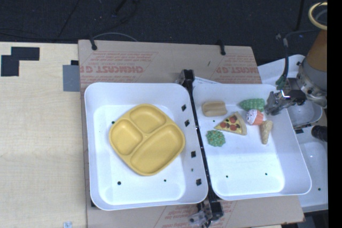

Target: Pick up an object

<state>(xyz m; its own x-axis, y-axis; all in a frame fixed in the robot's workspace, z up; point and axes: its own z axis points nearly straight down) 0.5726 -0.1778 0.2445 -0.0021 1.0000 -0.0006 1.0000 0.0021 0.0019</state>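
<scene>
The right bin holds several toy foods near its far side: a tan bread roll, a pizza slice, a round green piece, a leafy green piece, a small red and white piece and a beige cone-like piece. My gripper hangs at the bin's far right edge, just right of the leafy green and the red and white pieces. Nothing is visible between its fingers.
The left bin holds a yellow divided plate. A black divider runs between the two bins. The arm's wrist reaches in over the bench's right edge. Brown cardboard lies under the bins.
</scene>
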